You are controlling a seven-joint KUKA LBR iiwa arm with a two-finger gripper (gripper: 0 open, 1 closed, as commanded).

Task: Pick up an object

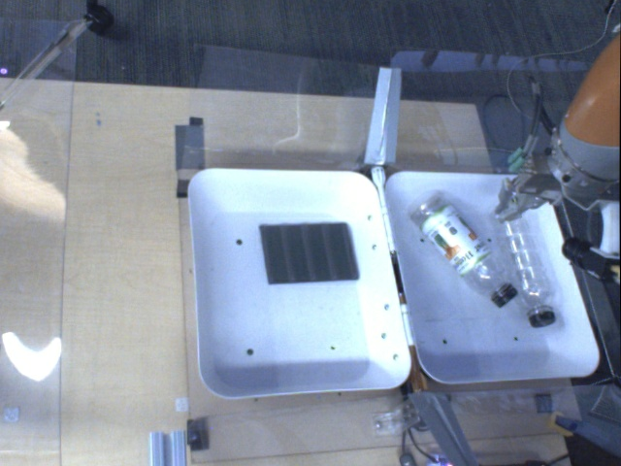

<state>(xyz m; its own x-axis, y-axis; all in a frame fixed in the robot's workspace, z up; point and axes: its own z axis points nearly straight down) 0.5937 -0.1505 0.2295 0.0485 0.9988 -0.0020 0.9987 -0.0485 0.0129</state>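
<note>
Approach step. Gripper (514, 200) hovers at upper end of clear plastic bottle with black cap (529, 268) in right white bin (582, 357); holds nothing, opening cannot be told. Next move, likely: descend squarely over bottle.

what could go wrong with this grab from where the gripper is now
The gripper sits over the top end of the clear bottle, near the right bin wall, so it may clip the rim. The bottle is round and could roll. The labelled bottle lies close and might get nudged.
</note>
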